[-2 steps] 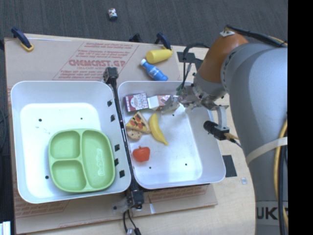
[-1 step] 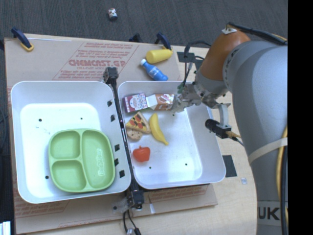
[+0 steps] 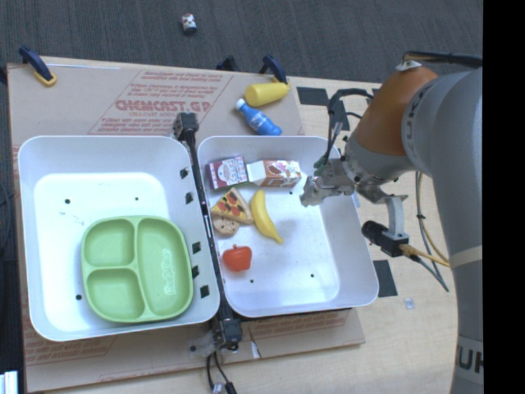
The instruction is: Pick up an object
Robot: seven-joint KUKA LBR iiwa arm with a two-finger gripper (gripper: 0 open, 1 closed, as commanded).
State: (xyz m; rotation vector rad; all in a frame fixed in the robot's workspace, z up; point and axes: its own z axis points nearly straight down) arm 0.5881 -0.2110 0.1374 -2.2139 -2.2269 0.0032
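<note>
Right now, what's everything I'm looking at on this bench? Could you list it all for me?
Shallow white bins: two, white, side by side on the bench.
Divided plastic plate: one, light green, in the left bin.
Toy banana: one, yellow, in the right bin.
Toy pizza slice: one, orange-yellow, left of the banana.
Toy tomato: one, red, below the pizza slice.
Small cartons: two, dark red and white, along the right bin's far wall.
Yellow squeeze bottle: one, behind the bins.
Blue bottle: one, beside the yellow one.
Cardboard sheet: one, brown, under the bins.
Robot arm: one, grey with an orange band; its pincer over the right bin.
</note>
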